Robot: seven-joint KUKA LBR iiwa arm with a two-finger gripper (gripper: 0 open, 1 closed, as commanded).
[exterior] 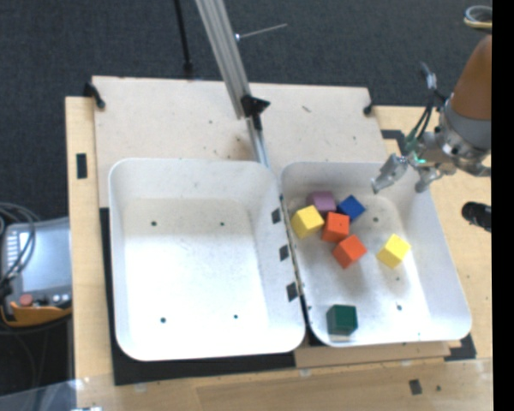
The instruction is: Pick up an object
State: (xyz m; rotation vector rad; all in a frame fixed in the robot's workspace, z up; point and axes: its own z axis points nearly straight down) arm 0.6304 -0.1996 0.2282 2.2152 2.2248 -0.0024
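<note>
The right bin (pixel 437 294) holds several small blocks. A yellow cube (pixel 307 220), a purple one (pixel 324 200), a blue one (pixel 351 206) and two orange ones (pixel 337 226) (pixel 349 250) cluster near its back left. Another yellow cube (pixel 394 250) lies to their right, and a green cube (pixel 342 318) sits near the front rim. My gripper (pixel 404 176) hangs open above the bin's back right corner, fingers spread with nothing between them. It is up and to the right of the blue cube.
The left bin (pixel 197 255) lies beside the right one, their rims meeting at the middle. A slanted aluminium rail (pixel 227 50) comes down to the bench behind the bins. A grey box with cables (pixel 30 264) sits off the bench at left.
</note>
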